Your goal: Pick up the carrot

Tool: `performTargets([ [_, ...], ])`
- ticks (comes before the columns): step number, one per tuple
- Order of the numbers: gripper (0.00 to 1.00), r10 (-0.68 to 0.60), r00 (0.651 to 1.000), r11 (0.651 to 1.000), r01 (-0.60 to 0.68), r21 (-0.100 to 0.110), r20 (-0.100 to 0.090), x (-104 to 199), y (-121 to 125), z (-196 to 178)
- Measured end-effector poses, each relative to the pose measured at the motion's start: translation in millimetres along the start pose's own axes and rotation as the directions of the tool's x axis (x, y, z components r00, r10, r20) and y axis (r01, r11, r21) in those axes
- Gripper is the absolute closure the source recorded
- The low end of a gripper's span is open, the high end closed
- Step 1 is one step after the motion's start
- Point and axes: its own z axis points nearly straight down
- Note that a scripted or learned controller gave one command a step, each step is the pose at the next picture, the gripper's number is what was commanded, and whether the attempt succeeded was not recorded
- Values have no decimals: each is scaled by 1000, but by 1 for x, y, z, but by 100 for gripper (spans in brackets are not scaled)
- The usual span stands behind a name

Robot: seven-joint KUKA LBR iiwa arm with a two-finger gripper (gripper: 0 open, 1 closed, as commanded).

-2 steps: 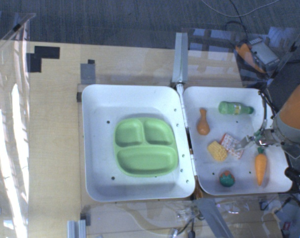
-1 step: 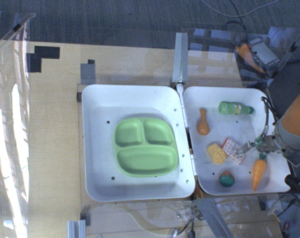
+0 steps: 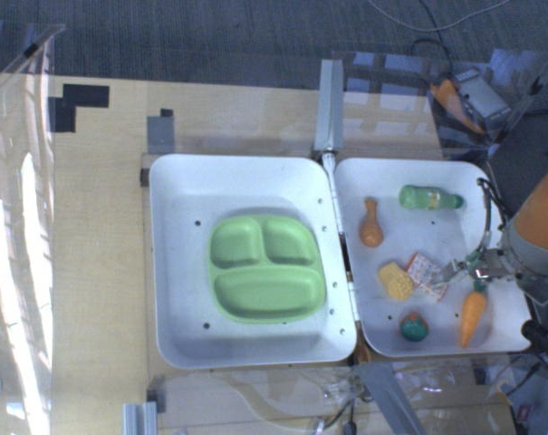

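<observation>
The carrot (image 3: 473, 316) lies near the front right corner of the right bin (image 3: 382, 178), long axis running nearly front to back with the leafy top just below the gripper (image 3: 468, 267), whose grip I cannot tell from here.

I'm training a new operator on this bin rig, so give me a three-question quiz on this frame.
1. True or false: the carrot lies in the left bin.
2. What sits in the left bin? A) green divided tray B) green bottle C) corn cob
3. Fill in: the gripper hovers just above the ____.

Key: 1 false, it lies in the right bin; 2 A; 3 carrot.
</observation>
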Motion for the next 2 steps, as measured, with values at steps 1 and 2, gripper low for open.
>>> performTargets([
  [1, 100, -2, 1000, 1000, 2, -3, -2, 1, 3, -11],
  [2, 100, 31, 999, 999, -31, 27, -8, 64, 21, -99],
])
